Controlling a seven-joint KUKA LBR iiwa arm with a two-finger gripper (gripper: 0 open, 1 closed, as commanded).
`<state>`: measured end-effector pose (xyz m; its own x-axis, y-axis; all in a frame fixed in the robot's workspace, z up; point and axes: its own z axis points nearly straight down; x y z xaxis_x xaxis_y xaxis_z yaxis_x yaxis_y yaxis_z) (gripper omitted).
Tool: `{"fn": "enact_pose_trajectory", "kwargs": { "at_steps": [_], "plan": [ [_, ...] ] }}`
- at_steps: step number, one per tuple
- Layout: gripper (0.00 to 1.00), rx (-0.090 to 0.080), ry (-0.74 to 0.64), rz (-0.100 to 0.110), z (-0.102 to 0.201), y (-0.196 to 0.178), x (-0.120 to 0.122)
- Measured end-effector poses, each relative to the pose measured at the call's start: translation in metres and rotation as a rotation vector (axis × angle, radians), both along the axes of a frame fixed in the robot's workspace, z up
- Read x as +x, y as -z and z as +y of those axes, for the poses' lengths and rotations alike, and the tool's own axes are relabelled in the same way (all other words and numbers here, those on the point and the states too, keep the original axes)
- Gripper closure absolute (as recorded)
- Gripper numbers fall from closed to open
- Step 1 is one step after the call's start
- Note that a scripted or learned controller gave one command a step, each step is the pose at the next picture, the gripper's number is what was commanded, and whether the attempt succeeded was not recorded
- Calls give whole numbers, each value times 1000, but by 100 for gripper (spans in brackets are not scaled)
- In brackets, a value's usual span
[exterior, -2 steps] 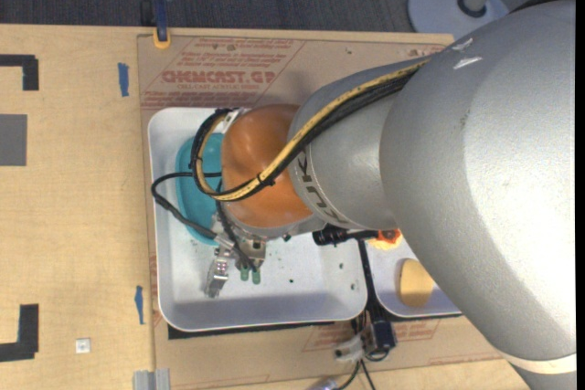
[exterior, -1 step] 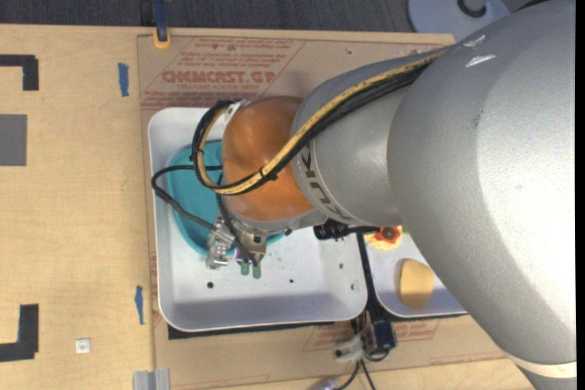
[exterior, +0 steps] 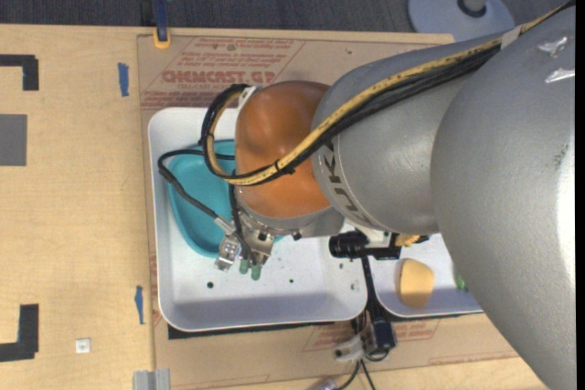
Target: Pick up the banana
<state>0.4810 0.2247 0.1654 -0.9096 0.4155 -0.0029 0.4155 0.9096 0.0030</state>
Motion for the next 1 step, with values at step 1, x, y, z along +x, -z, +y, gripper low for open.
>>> {"fn": "enact_pose_trajectory", "kwargs": {
  "at_steps": [1],
  "plan": [
    [100,-1,-581,-3,-16,-50,-1]
  ]
}}
